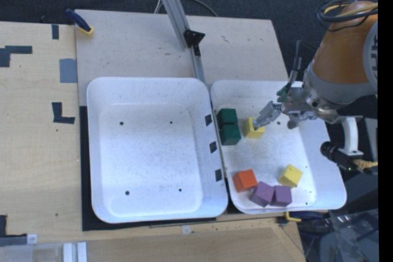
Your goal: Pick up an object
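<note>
Yellow block (254, 127) sits in the right bin (319, 196), upper middle, just right of the green block (229, 126). I see my tool (265, 117) right at it, one finger (268, 113) touching or overlapping its top right edge. I cannot tell whether the fingers are spread or pinched, or whether the block is between them. Along the near side of that bin: orange cube (245, 180), two purple cubes (272, 194) touching each other, second yellow cube (291, 175) just above right of them. Left bin (98, 95) sits beside it on the surface (37, 132).
</note>
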Controlling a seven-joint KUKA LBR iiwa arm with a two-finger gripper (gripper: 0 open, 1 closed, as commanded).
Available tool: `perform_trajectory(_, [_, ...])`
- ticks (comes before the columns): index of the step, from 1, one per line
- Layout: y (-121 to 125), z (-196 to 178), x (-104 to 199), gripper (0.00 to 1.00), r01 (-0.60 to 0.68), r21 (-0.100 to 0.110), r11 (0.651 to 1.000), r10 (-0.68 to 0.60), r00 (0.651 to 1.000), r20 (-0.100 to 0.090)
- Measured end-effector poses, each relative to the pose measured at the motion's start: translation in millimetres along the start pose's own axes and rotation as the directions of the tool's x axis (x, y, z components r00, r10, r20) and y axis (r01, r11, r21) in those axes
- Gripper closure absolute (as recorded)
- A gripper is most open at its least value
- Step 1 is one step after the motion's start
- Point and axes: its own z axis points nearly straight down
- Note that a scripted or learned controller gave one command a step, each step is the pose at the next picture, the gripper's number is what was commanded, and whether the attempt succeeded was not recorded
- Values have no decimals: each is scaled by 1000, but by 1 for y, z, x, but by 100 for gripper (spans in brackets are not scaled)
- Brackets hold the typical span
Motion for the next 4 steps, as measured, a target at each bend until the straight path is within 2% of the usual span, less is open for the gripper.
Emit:
perform_trajectory(1, [48,123,-24,0,-1,7,1000,1,1000,1])
perform_trajectory(2, [49,109,-23,100,2,2,1000,-2,1000,-1])
perform_trajectory(3, [57,129,-24,100,1,-31,1000,-1,1000,7])
perform_trajectory(4, [53,136,-25,0,0,-17,1000,0,1000,8])
